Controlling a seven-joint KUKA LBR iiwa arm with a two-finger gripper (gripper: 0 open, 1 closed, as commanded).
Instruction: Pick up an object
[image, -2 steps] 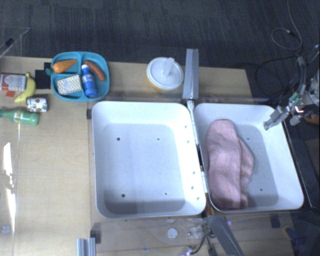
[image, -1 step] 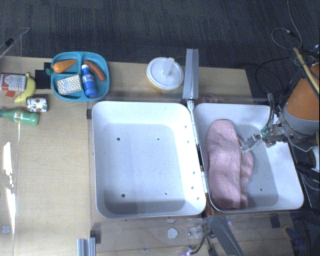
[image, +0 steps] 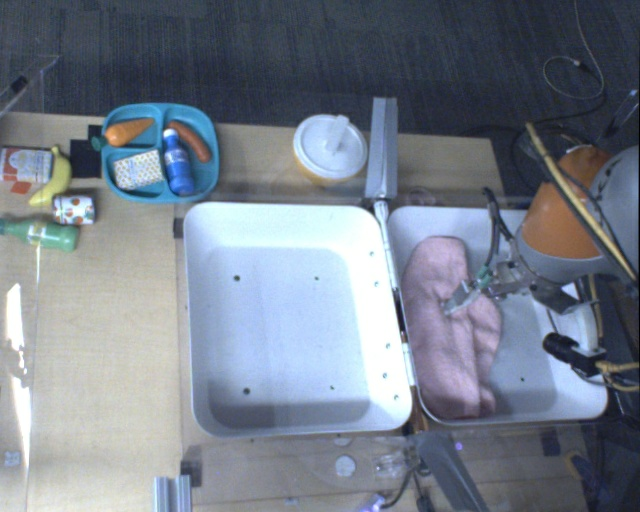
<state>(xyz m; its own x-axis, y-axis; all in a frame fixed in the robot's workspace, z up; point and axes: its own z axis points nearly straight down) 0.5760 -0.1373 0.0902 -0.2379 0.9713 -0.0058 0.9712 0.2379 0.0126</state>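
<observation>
Arm (image: 575, 215): reached in from the bench's right edge, slanted down over the right bin (image: 560, 395), probably so the tool meets the cloth from above.
Gripper (image: 462, 300): set on the towel's upper surface; whether it is apart or clamped cannot be told.
Towel (image: 445, 340): pink, soft, bunched lengthwise; laid along the right bin's left wall, near the divider.
Left bin (image: 290, 310): placed alongside, presumably to receive picked things.
</observation>
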